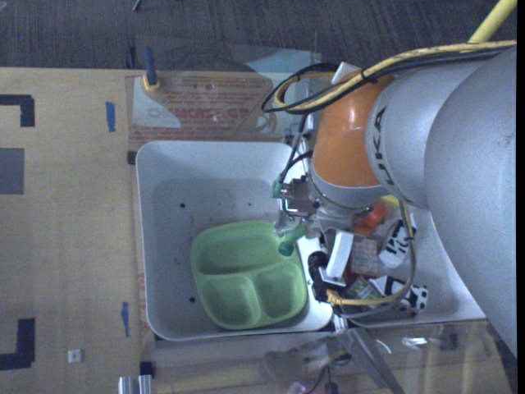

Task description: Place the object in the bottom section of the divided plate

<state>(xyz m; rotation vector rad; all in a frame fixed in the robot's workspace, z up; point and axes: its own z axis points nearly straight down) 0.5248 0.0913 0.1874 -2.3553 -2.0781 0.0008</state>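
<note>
The smooth grey arm bulks in from the right, a glossy orange band above its wrist and yellow and black cables looping round it. Its gripper hangs at the right rim of the plate; I cannot tell whether it is open or closed. A small teal object sits at its tip, just over that rim. The plate is matte green plastic, rounded, with one large section and two small ones, lying in the left white bin. The right bin holds jumbled pieces, one checked black and white. Beyond lie the pale wooden bench and dark carpet.
</note>
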